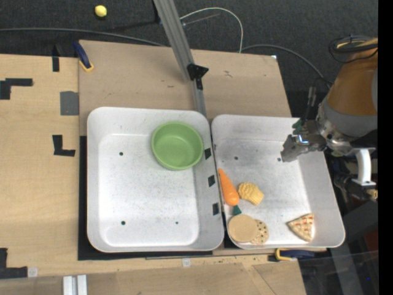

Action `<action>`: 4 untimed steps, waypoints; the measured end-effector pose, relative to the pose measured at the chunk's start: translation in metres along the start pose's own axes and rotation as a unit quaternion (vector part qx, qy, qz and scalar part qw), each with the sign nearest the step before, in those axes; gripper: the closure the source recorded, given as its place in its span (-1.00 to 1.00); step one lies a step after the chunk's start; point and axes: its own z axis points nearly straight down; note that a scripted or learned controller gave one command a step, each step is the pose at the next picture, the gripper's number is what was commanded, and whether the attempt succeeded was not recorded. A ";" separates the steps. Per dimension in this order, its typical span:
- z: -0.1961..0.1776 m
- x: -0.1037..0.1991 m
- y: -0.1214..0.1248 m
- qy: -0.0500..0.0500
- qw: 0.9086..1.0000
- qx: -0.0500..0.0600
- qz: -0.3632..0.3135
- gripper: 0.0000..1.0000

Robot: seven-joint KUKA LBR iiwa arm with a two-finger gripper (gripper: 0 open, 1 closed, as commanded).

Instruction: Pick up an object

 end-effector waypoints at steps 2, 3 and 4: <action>-0.049 0.044 0.009 0.001 1.000 0.003 -0.002 1.00; -0.028 0.090 0.018 0.001 1.000 0.004 -0.002 1.00; -0.029 0.143 0.030 0.001 1.000 0.003 -0.003 1.00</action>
